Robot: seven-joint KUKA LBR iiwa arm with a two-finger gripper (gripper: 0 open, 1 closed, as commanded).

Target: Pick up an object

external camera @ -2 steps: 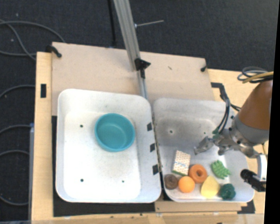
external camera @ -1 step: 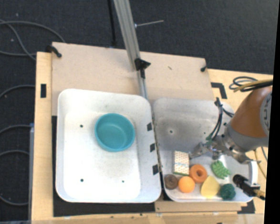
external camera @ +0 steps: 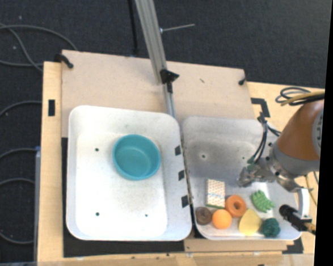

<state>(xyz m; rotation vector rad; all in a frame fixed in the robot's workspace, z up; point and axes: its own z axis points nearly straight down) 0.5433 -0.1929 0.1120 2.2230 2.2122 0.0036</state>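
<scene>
Grey two-finger gripper, state indiscernible, above right white bin's bare upper half; small objects crowd its lower edge.

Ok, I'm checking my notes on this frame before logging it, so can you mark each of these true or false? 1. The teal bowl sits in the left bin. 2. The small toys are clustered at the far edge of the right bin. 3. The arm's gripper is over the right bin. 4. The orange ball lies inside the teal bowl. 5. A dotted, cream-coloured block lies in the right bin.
1. True: the teal bowl sits in the left bin.
2. False: they crowd the near edge of the right bin.
3. True: the gripper is above that bin.
4. False: the orange ball lies in the right bin.
5. True: the dotted block lies there.
</scene>
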